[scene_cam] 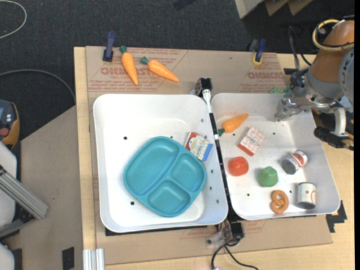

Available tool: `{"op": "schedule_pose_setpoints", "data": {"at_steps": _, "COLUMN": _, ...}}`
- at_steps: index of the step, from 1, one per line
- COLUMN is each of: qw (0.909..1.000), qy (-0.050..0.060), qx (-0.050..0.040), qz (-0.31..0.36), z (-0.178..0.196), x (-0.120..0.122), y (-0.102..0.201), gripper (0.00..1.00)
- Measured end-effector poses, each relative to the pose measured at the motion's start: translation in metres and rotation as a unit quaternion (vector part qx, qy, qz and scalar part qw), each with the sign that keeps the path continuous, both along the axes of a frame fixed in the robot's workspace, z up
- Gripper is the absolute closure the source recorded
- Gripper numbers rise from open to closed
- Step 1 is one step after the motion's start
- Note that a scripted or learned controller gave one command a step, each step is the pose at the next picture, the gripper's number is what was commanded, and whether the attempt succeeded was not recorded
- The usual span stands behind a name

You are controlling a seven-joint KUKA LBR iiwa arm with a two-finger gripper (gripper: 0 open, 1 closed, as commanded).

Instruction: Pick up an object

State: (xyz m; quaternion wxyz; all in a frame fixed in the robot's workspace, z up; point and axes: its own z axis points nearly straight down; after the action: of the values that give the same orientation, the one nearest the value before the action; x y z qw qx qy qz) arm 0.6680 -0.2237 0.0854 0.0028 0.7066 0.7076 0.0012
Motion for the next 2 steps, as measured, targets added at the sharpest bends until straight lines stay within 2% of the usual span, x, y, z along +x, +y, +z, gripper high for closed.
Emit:
{"op": "schedule_pose_setpoints", "data": {"at_steps": 1, "qw": 1.0000, "qy": 0.005, "qx": 0.0015, "qz": -0.001, "z": 0.000, "x": -0.032, "y": 0.000, "gripper": 1.00}}
{"op": "schedule_pose_setpoints", "data": {"at_steps": 2, "qw": 1.0000, "qy": 0.001, "qx": 0.0006, "qz": 0.001, "z": 0.000, "x": -0.008, "y": 0.024, "gripper": 1.00}}
